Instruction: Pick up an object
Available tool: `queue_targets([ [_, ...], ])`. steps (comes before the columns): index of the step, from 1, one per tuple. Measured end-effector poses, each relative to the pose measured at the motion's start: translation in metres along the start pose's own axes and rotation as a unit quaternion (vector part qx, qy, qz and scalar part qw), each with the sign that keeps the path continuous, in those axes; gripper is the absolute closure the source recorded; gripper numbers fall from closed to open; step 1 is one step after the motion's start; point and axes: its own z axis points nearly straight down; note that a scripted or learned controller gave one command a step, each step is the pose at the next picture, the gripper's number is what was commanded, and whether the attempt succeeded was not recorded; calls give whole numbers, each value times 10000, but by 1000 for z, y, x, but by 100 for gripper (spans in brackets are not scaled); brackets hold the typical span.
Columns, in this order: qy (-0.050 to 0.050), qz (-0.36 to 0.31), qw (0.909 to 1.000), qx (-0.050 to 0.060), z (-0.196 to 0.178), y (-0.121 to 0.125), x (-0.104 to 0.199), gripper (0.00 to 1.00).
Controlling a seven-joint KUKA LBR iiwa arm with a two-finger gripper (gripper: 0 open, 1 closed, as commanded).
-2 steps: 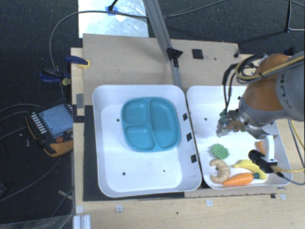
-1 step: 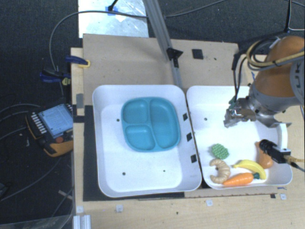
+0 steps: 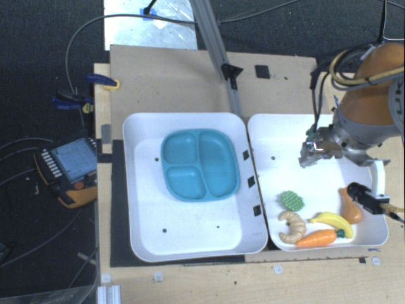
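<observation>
The gripper [image 3: 311, 154] hangs over the upper middle of the right bin [image 3: 272, 135], above bare white floor. Nothing is seen between its tips; whether it is spread wide or narrow cannot be told from this angle.

All candidate objects lie in the lower part of that same bin, toward the near edge of the view. The closest is a green bumpy toy, possibly broccoli [image 3: 292, 200], sitting below and slightly left of the gripper, apart from it. Just beneath that lies a tan croissant [image 3: 291, 226], curved, touching or nearly touching an orange carrot [image 3: 316, 237] whose long axis runs roughly left to right along the bin's near wall. A yellow banana [image 3: 333, 222] lies just above the carrot, also roughly left to right with a slight tilt. An orange-brown piece [image 3: 350, 208], shape unclear, stands further right, partly behind a black fitting [image 3: 365, 196].

The left bin [image 3: 142, 189] holds a blue divided plate [image 3: 200, 164] and no loose items.

Judgement: no pick is yet made. The coming move calls for travel toward the near edge of the bin; the green toy is the nearest target and stands clear of its neighbours, while croissant, carrot and banana are crowded together against the wall.
</observation>
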Motion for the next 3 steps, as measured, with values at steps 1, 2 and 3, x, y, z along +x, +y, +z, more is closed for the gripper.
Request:
queue_targets([
  [1, 11, -22, 10000, 18, -5, -19, 55, 100],
  [2, 14, -33, 10000, 6, -14, -21, 110, 100],
  [3, 11, -25, 10000, 17, -9, -33, 152, 100],
])
